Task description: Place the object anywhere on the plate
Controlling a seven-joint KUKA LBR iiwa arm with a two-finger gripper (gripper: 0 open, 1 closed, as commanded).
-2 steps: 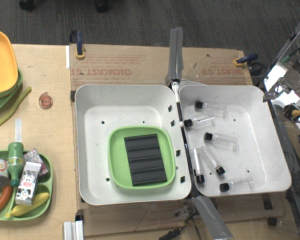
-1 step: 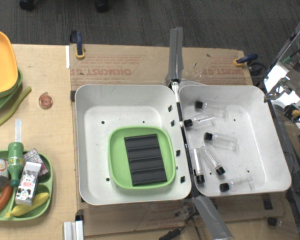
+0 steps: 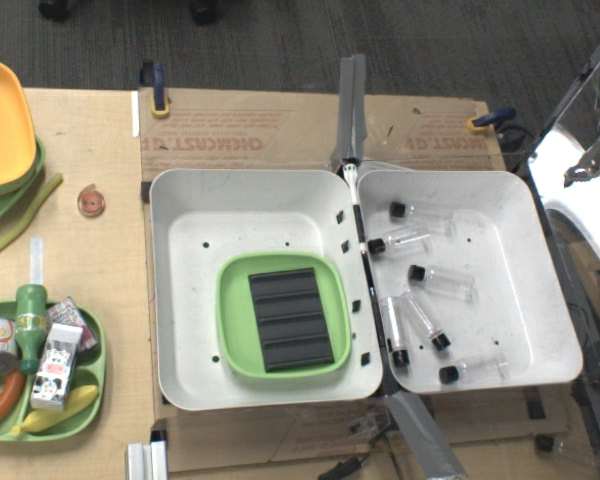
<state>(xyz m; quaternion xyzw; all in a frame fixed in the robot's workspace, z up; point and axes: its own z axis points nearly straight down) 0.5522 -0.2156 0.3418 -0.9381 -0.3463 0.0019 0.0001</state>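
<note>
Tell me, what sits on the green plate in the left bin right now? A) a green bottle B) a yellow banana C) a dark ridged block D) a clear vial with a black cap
C: a dark ridged block lies in the middle of the green plate in the left bin, while the clear black-capped vials all lie in the right bin.

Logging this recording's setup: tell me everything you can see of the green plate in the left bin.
The green plate is a squarish, shallow dish with rounded corners and a raised rim, plastic by its look. It lies flat on the floor of the left bin, toward the near side. A dark ribbed rectangular block with four ridges lies across its middle. None of the clear vials in the right bin rests on it.
</note>
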